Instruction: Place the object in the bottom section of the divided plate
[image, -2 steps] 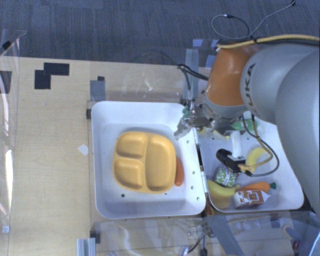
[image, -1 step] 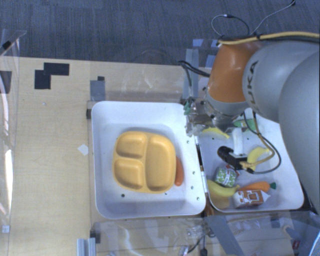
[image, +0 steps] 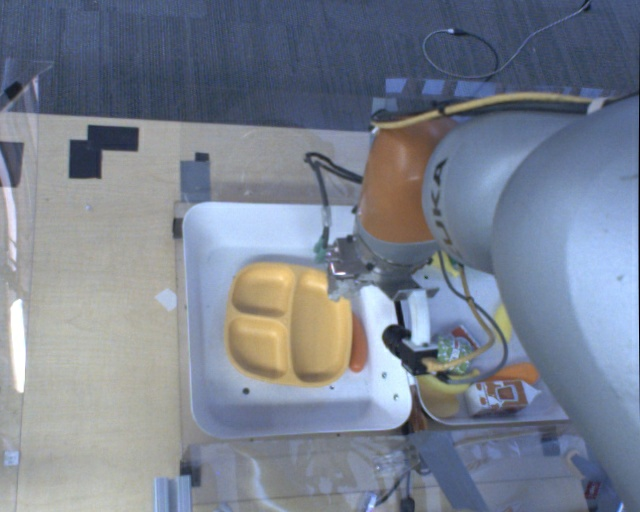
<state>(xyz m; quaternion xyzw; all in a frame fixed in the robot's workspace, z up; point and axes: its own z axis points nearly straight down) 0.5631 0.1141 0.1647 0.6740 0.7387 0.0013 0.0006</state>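
A yellow divided plate (image: 290, 322) lies in the left white bin (image: 215, 400), with two small sections on its left and one long section on its right. A small orange-red object (image: 358, 347) lies in the bin against the plate's right rim, outside the plate. My gripper (image: 340, 278) hangs under the orange-banded wrist, over the plate's upper right corner. The wrist hides most of it.
The right bin (image: 440, 412) is largely covered by the arm. Near its front I see a small orange-and-white carton (image: 497, 398), a yellow item (image: 441, 390) and a greenish item (image: 453, 348). Grey brackets stand at the bin corners.
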